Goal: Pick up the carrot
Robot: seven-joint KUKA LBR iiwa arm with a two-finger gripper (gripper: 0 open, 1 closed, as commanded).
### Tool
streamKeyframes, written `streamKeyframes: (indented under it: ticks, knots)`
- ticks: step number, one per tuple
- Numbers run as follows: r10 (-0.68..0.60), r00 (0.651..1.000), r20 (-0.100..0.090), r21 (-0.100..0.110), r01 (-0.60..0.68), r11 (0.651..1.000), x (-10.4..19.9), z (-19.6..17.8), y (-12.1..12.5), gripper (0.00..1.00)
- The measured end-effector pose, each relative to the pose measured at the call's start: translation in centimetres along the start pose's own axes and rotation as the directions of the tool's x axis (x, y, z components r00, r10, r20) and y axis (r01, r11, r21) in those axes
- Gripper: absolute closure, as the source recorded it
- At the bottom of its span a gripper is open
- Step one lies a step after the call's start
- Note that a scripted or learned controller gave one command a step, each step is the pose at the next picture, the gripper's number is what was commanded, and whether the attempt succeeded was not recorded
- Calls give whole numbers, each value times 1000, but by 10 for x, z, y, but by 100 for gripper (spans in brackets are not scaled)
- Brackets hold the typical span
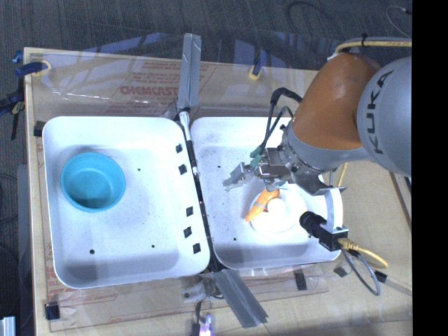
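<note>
1. A pale wooden bench is seen from above, covered in part by a clear plastic sheet printed with faint red lettering along its far side.
2. Dark grey carpet is visible beyond the bench's far edge, with thin black cables lying on it.
3. Two shallow white bins are set side by side, divided by a grey metal bar and a row of small black clips.
4. The gripper is held low over the right bin, near that bin's middle, its metal fingers pointing away from the arm toward the divider.
5. Whether the fingers are parted or closed cannot be told; nothing is seen between them.
6. The carrot lies on the right bin's floor, just behind and below the gripper on the arm's side, apart from the fingertips.
7. A white rounded object rests touching the carrot, on the side away from the gripper.
8. A blue bowl stands upright in the left bin, well apart from the gripper, across the divider.
9. The arm, grey with an orange band, is seen over the right bin's far right part.
10. A yellow cable trails across the bench beside the wrist.
</note>
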State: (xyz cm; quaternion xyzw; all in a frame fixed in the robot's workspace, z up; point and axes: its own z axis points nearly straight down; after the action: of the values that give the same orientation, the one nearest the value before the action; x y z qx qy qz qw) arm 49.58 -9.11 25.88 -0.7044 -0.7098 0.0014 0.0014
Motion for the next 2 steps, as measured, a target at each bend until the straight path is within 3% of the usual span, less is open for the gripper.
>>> streamKeyframes:
  ticks: [1,2]
  knots:
    - [-55,999,1,-4,55,999,-64,15,-19,0]
    - [219,976,3,-22,-219,975,-116,135,37,0]
